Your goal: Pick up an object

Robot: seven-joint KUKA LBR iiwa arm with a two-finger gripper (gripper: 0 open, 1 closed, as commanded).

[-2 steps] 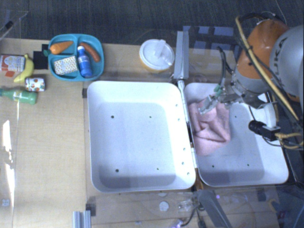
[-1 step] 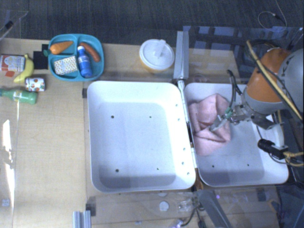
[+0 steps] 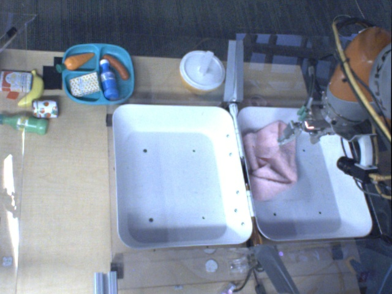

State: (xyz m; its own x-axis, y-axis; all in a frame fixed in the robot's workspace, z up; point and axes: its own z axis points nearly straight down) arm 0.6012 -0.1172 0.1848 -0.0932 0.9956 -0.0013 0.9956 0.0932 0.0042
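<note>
A crumpled pink cloth (image 3: pixel 269 163) lies in the left half of the right white bin (image 3: pixel 318 216), against the wall it shares with the other bin. My gripper (image 3: pixel 293 131) hangs over the cloth's upper right corner, at or just above the fabric. Whether it touches the cloth is unclear from this angle. The grey arm with its orange band (image 3: pixel 361 54) comes in from the upper right behind it.
The left white bin (image 3: pixel 177 225) sits beside the right one. Beyond the bins stand a white lidded cup (image 3: pixel 202 71) and a blue divided tray (image 3: pixel 125 63) of toy food. A banana (image 3: pixel 33 89), a small can (image 3: pixel 45 108) and a green bottle (image 3: pixel 24 124) lie at far left.
</note>
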